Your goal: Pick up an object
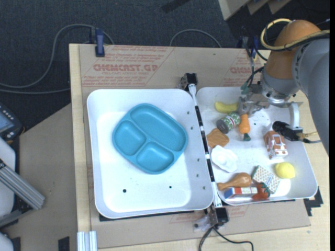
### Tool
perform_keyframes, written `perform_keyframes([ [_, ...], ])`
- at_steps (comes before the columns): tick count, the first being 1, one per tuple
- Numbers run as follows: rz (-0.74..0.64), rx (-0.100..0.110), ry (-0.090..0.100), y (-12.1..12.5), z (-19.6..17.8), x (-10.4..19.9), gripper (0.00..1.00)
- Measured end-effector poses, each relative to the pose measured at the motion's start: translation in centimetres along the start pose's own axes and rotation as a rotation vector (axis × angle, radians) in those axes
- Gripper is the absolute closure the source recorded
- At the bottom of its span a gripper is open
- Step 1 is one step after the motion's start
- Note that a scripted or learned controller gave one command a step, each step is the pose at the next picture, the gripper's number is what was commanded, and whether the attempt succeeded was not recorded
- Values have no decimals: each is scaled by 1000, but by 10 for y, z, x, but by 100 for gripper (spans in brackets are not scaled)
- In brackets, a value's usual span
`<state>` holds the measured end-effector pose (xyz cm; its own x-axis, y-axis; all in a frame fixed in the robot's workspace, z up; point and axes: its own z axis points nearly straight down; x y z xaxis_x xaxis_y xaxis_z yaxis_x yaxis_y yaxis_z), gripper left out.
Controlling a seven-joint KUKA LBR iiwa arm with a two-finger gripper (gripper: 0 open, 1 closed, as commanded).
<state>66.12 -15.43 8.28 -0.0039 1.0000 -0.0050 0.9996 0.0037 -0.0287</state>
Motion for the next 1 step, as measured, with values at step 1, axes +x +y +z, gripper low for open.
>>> perform_keyframes([
  [1,-6,-42,7,6,-111,96,100],
])
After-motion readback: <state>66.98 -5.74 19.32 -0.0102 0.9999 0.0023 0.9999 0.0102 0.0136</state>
